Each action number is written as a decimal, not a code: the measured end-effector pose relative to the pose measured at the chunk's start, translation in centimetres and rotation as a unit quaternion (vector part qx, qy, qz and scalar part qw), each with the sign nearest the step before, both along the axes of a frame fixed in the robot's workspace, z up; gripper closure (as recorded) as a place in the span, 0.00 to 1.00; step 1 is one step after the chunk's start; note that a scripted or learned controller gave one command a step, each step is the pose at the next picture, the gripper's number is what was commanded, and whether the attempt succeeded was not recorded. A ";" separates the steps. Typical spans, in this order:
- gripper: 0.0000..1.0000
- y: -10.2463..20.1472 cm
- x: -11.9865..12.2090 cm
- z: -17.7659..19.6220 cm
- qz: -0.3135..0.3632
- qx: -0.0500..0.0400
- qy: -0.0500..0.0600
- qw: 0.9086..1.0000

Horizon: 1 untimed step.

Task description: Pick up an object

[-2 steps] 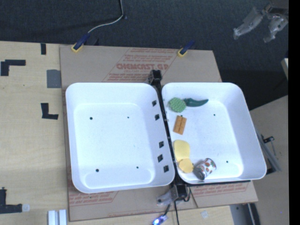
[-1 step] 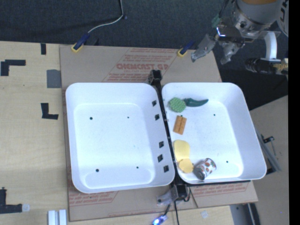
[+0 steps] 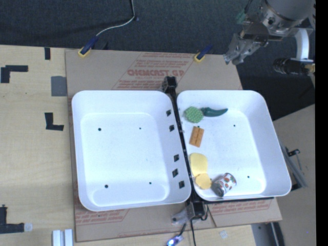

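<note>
The right bin [image 3: 256, 137] holds several small objects along its left side. A green round piece with a dark green stem [image 3: 202, 113] lies near the top. Below it sits a small orange block [image 3: 196, 136]. Further down are a yellow piece [image 3: 199, 164], a second yellow piece [image 3: 203, 181] and a grey and white object with red marks [image 3: 223, 184]. My gripper [image 3: 239, 50] hangs high above the bench, beyond the right bin's far edge, well away from all the objects. I see nothing between its fingers.
The left bin [image 3: 123, 147] stands beside the right one, joined by black clips [image 3: 177, 152] along the shared wall. Both rest on a cardboard sheet [image 3: 148, 73]. A cable [image 3: 118, 24] runs across the dark back area.
</note>
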State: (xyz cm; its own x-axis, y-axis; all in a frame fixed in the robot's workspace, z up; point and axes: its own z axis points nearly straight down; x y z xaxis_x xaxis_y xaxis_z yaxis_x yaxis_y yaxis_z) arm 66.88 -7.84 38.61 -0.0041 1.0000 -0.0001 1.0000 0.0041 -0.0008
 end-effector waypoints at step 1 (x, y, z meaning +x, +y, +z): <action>1.00 -1.8 -0.1 15.0 -0.001 -0.002 -0.009 1.000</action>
